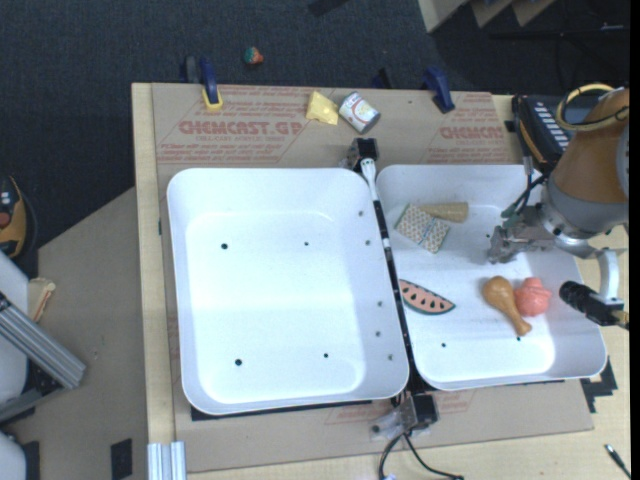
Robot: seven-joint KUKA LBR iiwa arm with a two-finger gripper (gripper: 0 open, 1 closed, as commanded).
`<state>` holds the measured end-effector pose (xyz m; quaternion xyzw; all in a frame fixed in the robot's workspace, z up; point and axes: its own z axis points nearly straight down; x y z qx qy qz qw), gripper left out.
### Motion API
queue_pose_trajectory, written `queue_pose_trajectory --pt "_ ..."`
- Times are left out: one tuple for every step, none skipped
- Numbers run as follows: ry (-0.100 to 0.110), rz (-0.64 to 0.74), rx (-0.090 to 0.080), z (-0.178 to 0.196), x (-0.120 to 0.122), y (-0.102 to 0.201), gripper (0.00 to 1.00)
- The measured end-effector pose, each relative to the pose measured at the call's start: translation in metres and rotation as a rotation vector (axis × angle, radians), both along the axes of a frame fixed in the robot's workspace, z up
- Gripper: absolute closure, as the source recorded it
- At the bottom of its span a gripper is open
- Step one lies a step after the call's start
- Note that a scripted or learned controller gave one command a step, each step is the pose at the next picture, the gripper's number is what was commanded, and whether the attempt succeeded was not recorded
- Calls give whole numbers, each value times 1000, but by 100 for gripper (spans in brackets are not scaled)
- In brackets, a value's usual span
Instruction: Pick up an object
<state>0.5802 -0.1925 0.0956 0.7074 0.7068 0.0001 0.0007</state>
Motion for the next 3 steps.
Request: queue_pose_trajectory --pt "-19 7 -2 210 -16 54 100" --pt "-21 2 -4 371 -45 55 100" --pt "-10 3 -1 445 -97 65 100"
